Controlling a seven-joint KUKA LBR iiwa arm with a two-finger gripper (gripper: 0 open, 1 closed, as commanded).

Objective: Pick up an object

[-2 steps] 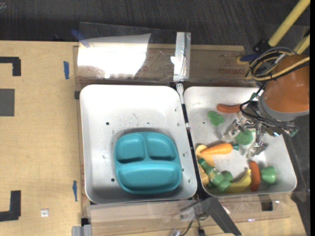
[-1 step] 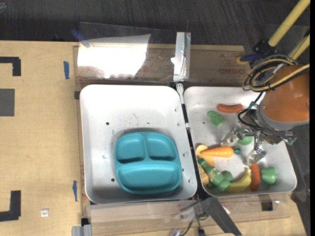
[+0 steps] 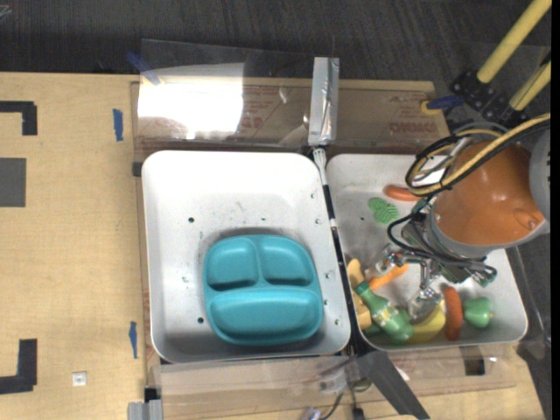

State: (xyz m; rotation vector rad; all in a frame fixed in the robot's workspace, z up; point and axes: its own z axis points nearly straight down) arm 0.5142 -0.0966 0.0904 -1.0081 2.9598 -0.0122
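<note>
Over the right bin [image 3: 512, 280], the gripper [image 3: 424, 289] is held low above a pile of toy food. Whether the jaws are open or closed cannot be told. An orange carrot [image 3: 388, 277] lies just beside them, with a red sausage [image 3: 452, 311] and green pieces [image 3: 385, 315] near. A blue divided plate [image 3: 261, 288] sits in the left bin [image 3: 175, 191]. The reaching step seems to be in hand. Next, one toy should be closed on and lifted.

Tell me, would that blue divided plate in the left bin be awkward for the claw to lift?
Probably. The blue plate looks like stiff moulded plastic, so it should not flop. It lies flat and wide in the left bin, so fingers would likely need its rim. Its smooth, slightly shiny surface may slip. It seems unlikely to roll.
</note>
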